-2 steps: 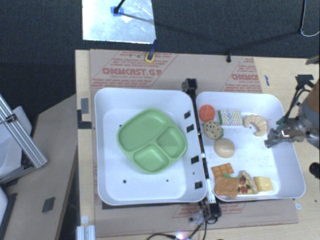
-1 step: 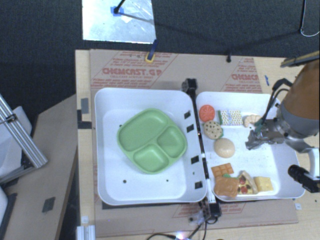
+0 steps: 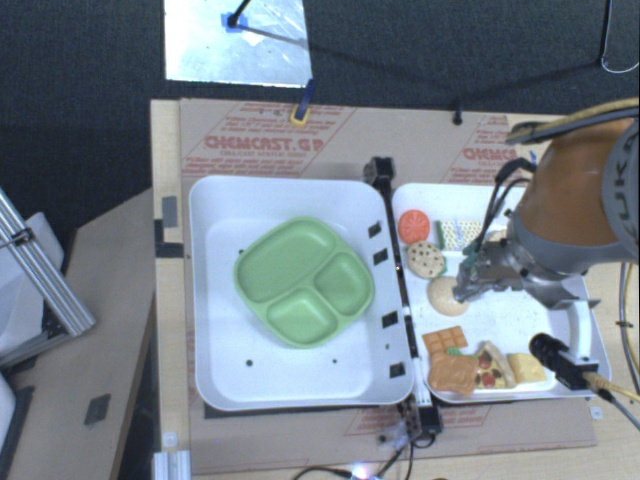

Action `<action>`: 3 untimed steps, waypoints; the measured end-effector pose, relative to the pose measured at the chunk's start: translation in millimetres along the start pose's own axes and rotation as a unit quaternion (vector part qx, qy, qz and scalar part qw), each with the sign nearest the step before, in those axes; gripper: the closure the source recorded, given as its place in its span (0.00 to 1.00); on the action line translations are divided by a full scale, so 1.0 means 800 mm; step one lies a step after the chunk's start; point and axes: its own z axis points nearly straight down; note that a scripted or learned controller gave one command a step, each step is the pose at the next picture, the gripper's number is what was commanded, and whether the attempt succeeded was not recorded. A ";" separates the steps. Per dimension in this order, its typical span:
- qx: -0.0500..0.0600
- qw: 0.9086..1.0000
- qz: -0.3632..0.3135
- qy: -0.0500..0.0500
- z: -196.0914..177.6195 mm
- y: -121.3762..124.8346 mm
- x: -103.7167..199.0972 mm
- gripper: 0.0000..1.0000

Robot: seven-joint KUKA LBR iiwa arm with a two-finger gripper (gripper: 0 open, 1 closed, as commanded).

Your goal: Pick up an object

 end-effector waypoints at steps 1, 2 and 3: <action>0.001 1.000 -0.003 0.001 0.004 -0.013 0.064 1.00; 0.000 1.000 -0.004 0.001 -0.002 0.002 0.140 1.00; 0.000 1.000 -0.001 0.000 -0.016 -0.003 0.140 1.00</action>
